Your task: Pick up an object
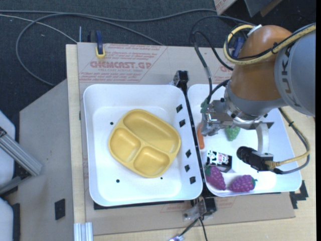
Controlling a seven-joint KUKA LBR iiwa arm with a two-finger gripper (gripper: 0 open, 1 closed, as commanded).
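**Fig. — Arm over right bin, overhead slant view**

Camera view: Desk (125, 59) carries two shallow white bins side by side. Left bin (95, 134) holds one yellow divided tray (144, 142) w/ three compartments, lying roughly centred, slightly rotated. Right bin (286, 134) holds the small objects: two purple grape bunches near its front edge, one (216, 177) by the front-left corner, the other (243, 184) just beside it to the right; a black-and-white patterned item (218, 158) just behind the first bunch; a green piece (232, 132) partly hidden under the arm's wrist; an orange piece (200, 138) along the bin's left wall. Arm (266, 59), grey w/ orange band, enters from the right and hangs over the right bin's rear half. Pincer (213, 124) sits low at the bin's left side, near the orange and green pieces; finger spacing cannot be told, the wrist body covers the tips. A black cable fitting (253, 157) trails right of the pincer.
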